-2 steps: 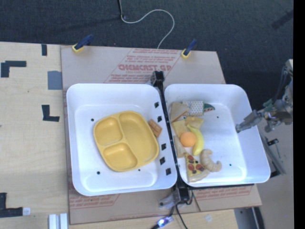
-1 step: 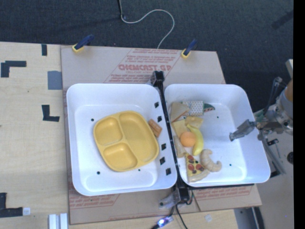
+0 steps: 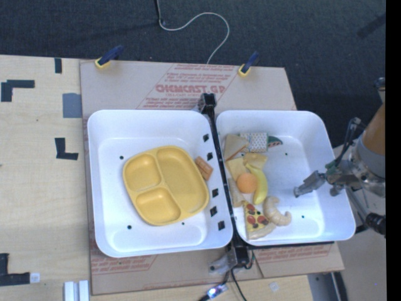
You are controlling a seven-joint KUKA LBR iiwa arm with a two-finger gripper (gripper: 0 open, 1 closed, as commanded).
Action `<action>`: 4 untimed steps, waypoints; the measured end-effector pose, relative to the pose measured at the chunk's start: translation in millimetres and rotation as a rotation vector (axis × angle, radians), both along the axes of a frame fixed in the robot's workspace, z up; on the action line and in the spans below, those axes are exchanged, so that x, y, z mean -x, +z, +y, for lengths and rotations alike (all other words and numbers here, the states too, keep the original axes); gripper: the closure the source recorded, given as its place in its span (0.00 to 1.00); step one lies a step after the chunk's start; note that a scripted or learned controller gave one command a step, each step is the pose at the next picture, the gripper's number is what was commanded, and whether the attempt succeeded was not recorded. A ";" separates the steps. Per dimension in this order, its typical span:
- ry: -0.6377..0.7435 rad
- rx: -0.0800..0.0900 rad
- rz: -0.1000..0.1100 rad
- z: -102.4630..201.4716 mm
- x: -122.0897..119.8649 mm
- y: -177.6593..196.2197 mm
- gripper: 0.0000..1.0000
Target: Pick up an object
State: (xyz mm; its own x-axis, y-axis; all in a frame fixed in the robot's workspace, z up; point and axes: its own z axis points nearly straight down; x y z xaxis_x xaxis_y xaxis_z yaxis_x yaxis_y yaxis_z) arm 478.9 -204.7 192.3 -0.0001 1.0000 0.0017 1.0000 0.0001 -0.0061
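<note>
The gripper (image 3: 311,185) hangs low over the right bin (image 3: 313,127), near its right wall, pointing left toward the food pile. Whether it is released or clenched I cannot tell (it reads as a small grey shape against the white floor); nothing sits in it.

The nearest thing is a pale cashew (image 3: 277,214), then a banana (image 3: 257,182) and an orange (image 3: 247,182) touching it. A pizza slice (image 3: 255,222) lies below them by the front wall. Above them sit a pale wedge (image 3: 234,146) and a speckled block (image 3: 257,141), close to the divider. All of it is crowded along the bin's left side, apart from the gripper, with bare floor between.

The left bin (image 3: 100,130) holds a yellow tray (image 3: 165,184) with a small brown piece (image 3: 203,167) at its right edge.

The likely trouble is the crowding: closing on the banana or orange could catch a neighbour or nudge the round fruit aside. The pizza slice looks flat, so a grasp there may scrape over it. Items by the divider leave little room on that side.
</note>
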 end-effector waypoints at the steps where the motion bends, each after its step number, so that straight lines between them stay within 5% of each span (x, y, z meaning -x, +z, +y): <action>1: 0.000 -0.001 0.001 -3.9 2.2 -63.4 0.00; 2: 0.001 0.003 -0.004 -3.1 2.3 -110.1 0.00; 3: 0.001 0.004 -0.006 -3.6 2.0 -97.2 1.00; 4: 0.000 0.003 -0.009 -7.0 5.7 -36.0 1.00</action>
State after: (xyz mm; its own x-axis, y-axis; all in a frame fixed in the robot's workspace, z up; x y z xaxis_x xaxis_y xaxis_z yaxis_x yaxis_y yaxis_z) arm 473.2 -211.8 156.3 -0.0004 1.0000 -0.0015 1.0000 0.0004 0.0028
